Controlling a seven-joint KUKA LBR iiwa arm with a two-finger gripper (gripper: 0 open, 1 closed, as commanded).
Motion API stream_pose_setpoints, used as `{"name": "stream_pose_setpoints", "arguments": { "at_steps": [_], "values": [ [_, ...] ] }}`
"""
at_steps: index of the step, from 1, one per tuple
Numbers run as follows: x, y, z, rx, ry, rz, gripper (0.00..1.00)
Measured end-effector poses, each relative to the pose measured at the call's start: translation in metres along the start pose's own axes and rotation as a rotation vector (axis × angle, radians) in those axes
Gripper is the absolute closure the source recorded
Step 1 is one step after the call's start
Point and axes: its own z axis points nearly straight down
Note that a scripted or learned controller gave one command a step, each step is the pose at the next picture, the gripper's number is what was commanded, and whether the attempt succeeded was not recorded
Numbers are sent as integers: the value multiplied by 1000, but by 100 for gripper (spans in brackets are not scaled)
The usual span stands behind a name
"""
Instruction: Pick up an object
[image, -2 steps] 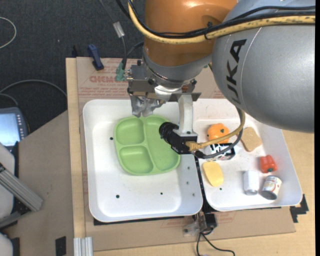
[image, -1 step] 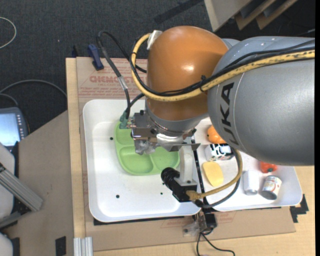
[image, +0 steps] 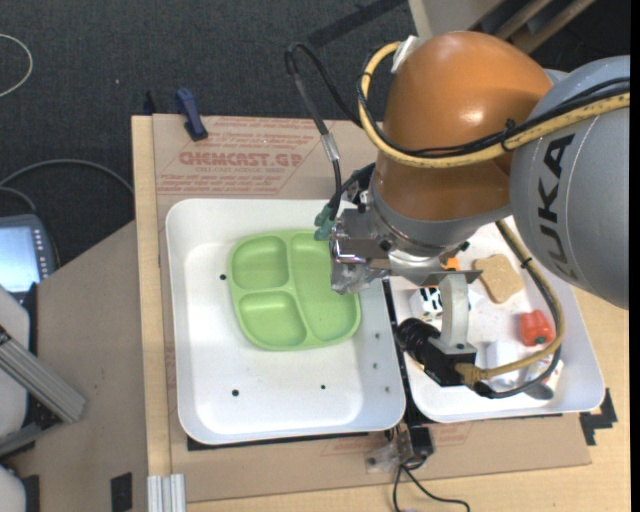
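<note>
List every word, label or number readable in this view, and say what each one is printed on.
"CHEMCAST GP" in red, on the brown protective sheet behind the left bin.
Smaller red lines above and below it on the same sheet: too small to read.
"KU", large black letters cut off by the frame edge, on the grey arm.
A black-and-white patterned item in the right bin: no legible text.
</note>
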Motion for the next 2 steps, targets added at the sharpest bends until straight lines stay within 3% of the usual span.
{"name": "stream_pose_setpoints", "arguments": {
  "at_steps": [1,2],
  "values": [
    [-3,59,72,6,-1,-5,100],
    [21,5,-52,-11,8,-14,100]
  ]
}}
